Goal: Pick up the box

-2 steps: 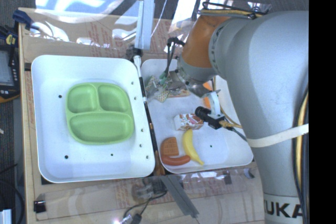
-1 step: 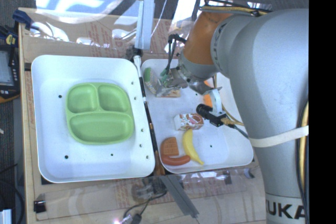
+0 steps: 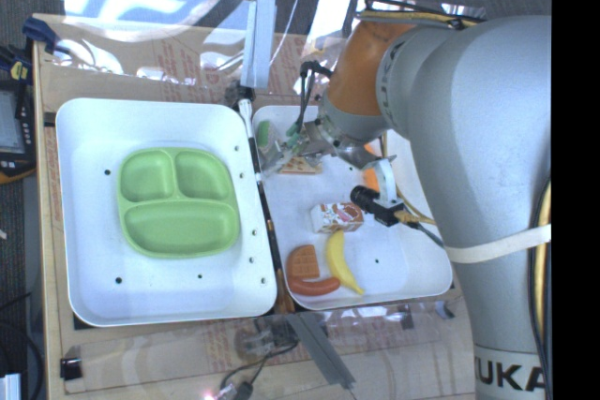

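The box (image 3: pixel 337 217) is a small white carton with red and brown print. It lies in the middle of the right bin (image 3: pixel 422 272). My gripper (image 3: pixel 298 145) is down in that bin's far left corner, just above a tan waffle-like piece (image 3: pixel 298 167). It hangs below the orange wrist band (image 3: pixel 361 80). The box lies apart from the gripper, nearer the front and a little to the right. Nothing of the box is between the gripper's parts.
A yellow banana (image 3: pixel 343 263) and a red-orange sausage-like piece (image 3: pixel 309 273) lie at the right bin's front. A green item (image 3: pixel 265 134) sits by the far left wall, an orange piece (image 3: pixel 384 175) under the arm. The left bin (image 3: pixel 84 136) holds a green divided plate (image 3: pixel 178 203).
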Robot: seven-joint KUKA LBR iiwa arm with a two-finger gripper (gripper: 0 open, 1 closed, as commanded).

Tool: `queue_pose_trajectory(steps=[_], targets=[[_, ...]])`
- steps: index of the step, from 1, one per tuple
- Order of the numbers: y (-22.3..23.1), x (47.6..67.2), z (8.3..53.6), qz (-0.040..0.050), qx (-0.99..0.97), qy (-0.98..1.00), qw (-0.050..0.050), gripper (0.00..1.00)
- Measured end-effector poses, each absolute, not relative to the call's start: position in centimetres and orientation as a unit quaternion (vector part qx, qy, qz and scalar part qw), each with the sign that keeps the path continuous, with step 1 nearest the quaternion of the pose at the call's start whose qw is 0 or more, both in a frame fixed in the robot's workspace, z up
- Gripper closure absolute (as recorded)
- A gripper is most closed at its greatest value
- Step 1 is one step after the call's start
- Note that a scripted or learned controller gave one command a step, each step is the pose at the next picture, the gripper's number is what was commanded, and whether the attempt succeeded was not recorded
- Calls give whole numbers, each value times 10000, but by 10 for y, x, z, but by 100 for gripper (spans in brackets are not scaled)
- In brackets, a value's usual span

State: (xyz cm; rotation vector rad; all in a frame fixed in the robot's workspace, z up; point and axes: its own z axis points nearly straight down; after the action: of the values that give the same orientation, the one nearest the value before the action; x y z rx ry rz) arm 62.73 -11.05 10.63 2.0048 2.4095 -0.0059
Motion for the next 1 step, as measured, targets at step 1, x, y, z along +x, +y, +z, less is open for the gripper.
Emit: queue_pose_trajectory(steps=[1], targets=[[-124, 534, 91, -12, 6233, 7820, -20, 0]])
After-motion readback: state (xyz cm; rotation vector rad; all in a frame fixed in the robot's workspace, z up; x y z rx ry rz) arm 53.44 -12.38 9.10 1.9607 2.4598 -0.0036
